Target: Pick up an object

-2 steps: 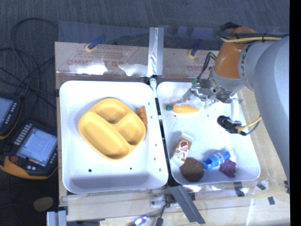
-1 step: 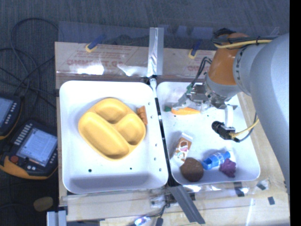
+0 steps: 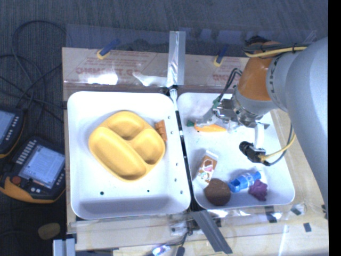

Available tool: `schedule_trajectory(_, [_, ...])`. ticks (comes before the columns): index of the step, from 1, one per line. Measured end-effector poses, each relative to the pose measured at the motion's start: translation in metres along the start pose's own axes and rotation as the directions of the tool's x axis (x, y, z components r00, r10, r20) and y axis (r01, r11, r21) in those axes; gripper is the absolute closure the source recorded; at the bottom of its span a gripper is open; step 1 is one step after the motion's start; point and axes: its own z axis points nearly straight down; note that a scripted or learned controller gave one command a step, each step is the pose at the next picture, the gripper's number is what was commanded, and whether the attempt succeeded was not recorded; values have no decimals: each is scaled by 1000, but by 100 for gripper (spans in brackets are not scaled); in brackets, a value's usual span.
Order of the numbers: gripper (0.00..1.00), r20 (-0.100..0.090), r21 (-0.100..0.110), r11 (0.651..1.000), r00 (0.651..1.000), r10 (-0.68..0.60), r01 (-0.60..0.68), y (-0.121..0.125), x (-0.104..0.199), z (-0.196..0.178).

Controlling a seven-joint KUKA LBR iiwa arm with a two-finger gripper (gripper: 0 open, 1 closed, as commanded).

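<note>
Brown and round, a ball-like lump (image 3: 217, 191) sits at the near edge of the right bin (image 3: 282, 188), with a blue bottle (image 3: 244, 181) and a purple toy (image 3: 259, 190) just beside it to the right. A small printed packet (image 3: 207, 167) lies a little farther in. In the left bin (image 3: 80, 196) rests a big yellow bun-shaped object (image 3: 127, 143), an orange piece (image 3: 161, 130) touching its far right side. Farther back in the right bin lies an orange carrot-like object (image 3: 210, 127). The gripper (image 3: 228, 112) hangs just above and beside it; whether it touches or holds anything cannot be told.
</note>
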Motion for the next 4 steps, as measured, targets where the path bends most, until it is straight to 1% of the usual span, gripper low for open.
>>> schedule_trajectory(1, [0,4,37,995,996,-93,93,-13,-34,12])
schedule_trajectory(2, [100,4,36,995,996,-92,92,-12,-34,2])
schedule_trajectory(3, [0,4,36,995,996,-93,92,-12,-34,2])
schedule_trajectory(4, [100,2,38,995,996,-93,92,-12,-34,-6])
